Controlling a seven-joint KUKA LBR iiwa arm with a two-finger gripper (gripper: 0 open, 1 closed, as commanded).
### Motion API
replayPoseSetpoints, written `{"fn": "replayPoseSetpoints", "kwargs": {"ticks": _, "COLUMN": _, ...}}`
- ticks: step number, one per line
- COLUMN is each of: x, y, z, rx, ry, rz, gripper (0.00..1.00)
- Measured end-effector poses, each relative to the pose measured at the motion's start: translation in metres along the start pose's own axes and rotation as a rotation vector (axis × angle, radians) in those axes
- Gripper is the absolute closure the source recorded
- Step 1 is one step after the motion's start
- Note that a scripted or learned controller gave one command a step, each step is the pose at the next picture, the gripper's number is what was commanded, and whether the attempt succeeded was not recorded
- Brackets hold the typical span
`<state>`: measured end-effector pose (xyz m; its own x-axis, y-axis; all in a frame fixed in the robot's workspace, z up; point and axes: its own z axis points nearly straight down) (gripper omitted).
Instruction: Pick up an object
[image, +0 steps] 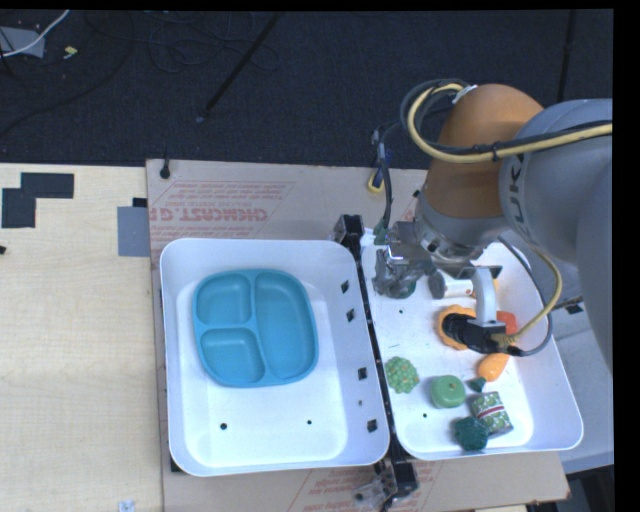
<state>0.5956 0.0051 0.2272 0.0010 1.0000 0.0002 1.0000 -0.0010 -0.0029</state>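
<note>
My gripper (416, 282) hangs low over the far left part of the right bin (560, 400), open, with bare white floor between its fingers. Loose objects lie nearer the front of that bin: a green bumpy piece (402, 374), a round green piece (447, 390), a green patterned can (491, 411), a dark green lump (469, 433) and a small orange piece (492, 366). A yellow-orange object (446, 325) lies just right of and in front of the gripper, partly hidden by the robot's wrist hardware. None of them touches the fingers.
The left bin (185, 420) holds a blue divided plate (254, 327). A ridge with black clips (362, 340) separates the two bins. The grey arm (560, 200) covers the right bin's far right corner. Cardboard lies under both bins.
</note>
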Motion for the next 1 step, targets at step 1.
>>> {"fn": "replayPoseSetpoints", "kwargs": {"ticks": 1, "x": 0.0038, "y": -0.0012, "z": 0.0092, "rx": 0.002, "ry": 0.0, "rz": -0.002, "gripper": 1.0}}
